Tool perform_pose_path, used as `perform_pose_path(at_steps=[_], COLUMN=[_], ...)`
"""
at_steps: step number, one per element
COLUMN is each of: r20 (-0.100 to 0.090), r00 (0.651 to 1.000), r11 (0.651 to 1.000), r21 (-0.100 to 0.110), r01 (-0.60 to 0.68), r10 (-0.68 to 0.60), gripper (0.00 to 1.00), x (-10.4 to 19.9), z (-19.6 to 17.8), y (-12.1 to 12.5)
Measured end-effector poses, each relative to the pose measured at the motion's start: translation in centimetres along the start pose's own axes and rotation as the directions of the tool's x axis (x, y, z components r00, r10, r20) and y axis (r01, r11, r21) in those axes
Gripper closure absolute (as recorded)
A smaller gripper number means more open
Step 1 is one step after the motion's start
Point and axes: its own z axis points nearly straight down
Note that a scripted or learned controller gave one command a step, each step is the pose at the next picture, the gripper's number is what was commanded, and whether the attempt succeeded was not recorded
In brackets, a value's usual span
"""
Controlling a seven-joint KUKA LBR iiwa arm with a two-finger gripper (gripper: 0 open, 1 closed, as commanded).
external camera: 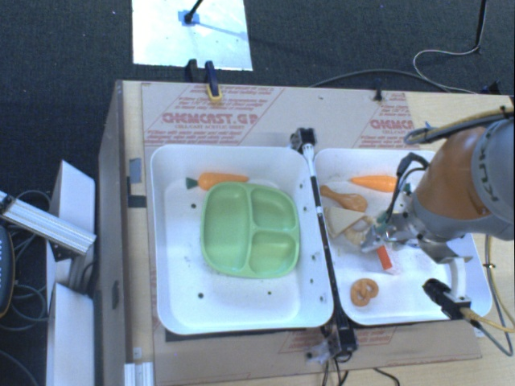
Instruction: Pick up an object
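My gripper (pixel 376 238) reaches down into the right bin (pixel 475 300), near its middle. Just below it lies a small red-orange piece (pixel 385 259), close to the gripper tip. A tan flat item (pixel 351 228) sits right beside the gripper on its left. Farther back in this bin are an orange carrot (pixel 373 182) and a tan drumstick-shaped piece (pixel 344 199). A brown pretzel (pixel 364 291) rests near the front wall. Nothing is visibly lifted off the bin floor.
The left bin (pixel 173 296) holds a green divided plate (pixel 249 229) and a second carrot (pixel 217 180) behind it. A dark divider rail (pixel 319 223) runs between the bins. The grey and orange arm (pixel 459 187) covers the right bin's far right side.
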Motion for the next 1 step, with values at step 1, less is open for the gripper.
perform_pose_path(at_steps=[1], r20=[-0.008], r00=[1.0], r11=[1.0], r21=[0.02], r01=[0.001], r10=[-0.001], gripper=[1.0], x=[6.62], z=[-8.24], y=[6.19])
